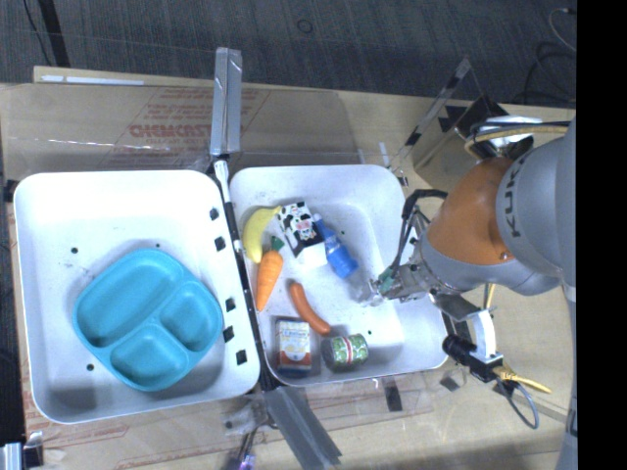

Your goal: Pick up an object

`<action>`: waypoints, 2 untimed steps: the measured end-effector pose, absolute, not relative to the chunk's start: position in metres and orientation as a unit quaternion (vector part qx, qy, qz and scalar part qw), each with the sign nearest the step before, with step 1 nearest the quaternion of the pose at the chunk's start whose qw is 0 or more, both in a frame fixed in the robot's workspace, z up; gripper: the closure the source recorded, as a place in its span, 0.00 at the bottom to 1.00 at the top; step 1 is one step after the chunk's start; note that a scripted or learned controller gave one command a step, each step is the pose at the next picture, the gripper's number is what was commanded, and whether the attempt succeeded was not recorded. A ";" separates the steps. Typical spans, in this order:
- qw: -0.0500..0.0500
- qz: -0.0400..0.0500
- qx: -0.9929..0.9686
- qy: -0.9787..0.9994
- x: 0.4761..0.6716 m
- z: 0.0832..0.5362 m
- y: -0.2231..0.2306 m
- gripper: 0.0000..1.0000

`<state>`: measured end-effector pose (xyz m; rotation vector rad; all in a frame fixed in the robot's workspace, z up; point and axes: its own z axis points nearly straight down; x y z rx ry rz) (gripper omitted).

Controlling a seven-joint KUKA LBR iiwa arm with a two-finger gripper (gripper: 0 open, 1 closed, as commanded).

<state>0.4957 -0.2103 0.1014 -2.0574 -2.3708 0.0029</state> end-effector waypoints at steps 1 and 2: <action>0.001 0.001 -0.655 -0.755 0.496 0.101 -0.210 0.00; 0.001 0.001 -0.678 -0.735 0.539 0.091 -0.128 0.00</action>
